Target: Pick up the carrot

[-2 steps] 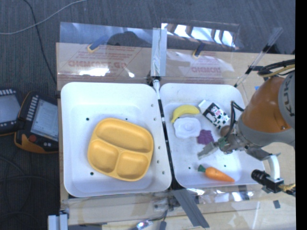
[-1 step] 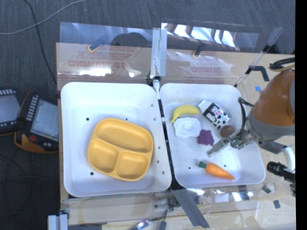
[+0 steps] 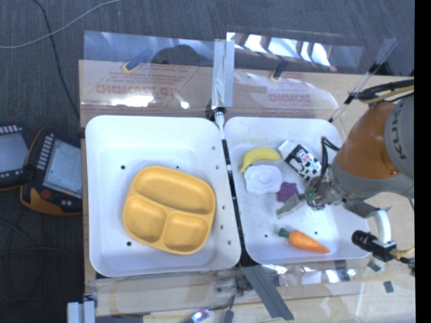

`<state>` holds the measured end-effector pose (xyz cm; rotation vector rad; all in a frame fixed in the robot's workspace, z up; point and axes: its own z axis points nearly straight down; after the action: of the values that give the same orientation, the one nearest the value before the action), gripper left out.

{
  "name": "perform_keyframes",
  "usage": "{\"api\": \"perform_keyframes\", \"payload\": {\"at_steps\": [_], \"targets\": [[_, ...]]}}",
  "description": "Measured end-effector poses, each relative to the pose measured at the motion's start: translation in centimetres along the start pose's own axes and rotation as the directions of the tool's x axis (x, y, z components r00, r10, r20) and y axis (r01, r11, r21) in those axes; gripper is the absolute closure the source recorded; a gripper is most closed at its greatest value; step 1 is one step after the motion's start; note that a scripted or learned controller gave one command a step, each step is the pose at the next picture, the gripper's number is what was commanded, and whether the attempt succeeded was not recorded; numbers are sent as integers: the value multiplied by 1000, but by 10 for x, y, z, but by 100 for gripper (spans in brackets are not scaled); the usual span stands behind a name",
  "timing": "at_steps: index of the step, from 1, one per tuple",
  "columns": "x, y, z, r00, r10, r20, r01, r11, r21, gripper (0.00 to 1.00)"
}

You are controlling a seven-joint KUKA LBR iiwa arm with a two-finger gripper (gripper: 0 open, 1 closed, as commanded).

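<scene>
carrot (image 3: 304,241) lower right of frame, lying in right bin (image 3: 256,247) | claw (image 3: 291,207) just above it, grip state unclear

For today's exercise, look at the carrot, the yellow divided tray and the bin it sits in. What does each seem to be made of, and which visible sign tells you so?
Carrot: probably moulded plastic, a toy; even orange colour, smooth skin with a slight sheen.
Yellow divided tray: likely plastic, matte to satin; one uniform colour, soft rounded compartment edges.
Left bin: seemingly white plastic; smooth walls, rounded corners, faint gloss.
</scene>
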<state>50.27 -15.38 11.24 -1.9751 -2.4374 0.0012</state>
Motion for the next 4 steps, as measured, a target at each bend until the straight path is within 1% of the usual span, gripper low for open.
{"api": "perform_keyframes", "payload": {"at_steps": [1, 2, 3, 4], "targets": [[17, -12, 21, 999, 39, 13, -39, 999, -15, 0], [-12, -16, 21, 994, 105, 2, -105, 994, -18, 0], [8, -17, 19, 977, 213, 2, -213, 977, -5, 0], [11, -15, 22, 971, 237, 7, -237, 971, -13, 0]]}}
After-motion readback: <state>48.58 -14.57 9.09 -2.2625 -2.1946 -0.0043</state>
